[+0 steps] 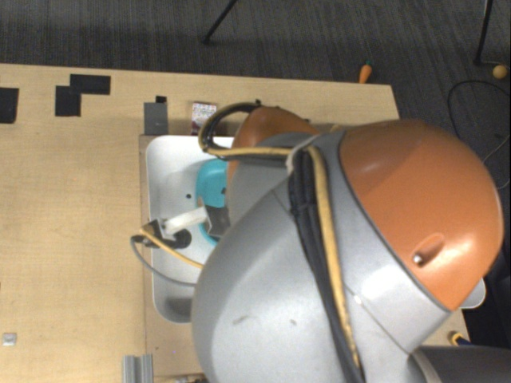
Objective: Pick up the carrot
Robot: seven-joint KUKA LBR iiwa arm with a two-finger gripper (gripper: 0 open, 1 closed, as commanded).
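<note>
1. I cannot tell where the carrot is. The big arm [319, 294] hides most of the white bin [164, 166].
2. A dark bit of the gripper [216, 217] peeks out at the arm's 9 o'clock side, low over the bin. I cannot tell if it is open or closed, or if it holds anything.
3. The arm comes in from 3 o'clock and bends over the bin. Its round body is very near the camera and looks huge.
4. The arm's shell is smooth, grey and curved like a ball. A shiny orange band [415, 206] wraps around it at 2 o'clock.
5. A bundle of black and yellow cables [315, 214] runs along the grey shell from 12 o'clock down to 6 o'clock.
6. A blue-green thing [211, 182] sits at 12 o'clock from the gripper, just beside it. It is smooth, with a rounded top.
7. The bin is white, smooth and shallow, with round corners. Its bare floor shows at 9 o'clock from the arm.
8. The bench [72, 230] around the bin is flat, pale wood. Black blocky shapes [80, 94] lie on it at 10 o'clock from the bin, well apart.
9. A small grey block [156, 116] stands at the bin's 12 o'clock edge.
10. Past the bench at 12 o'clock lies a dark, ribbed floor [120, 14].
</note>
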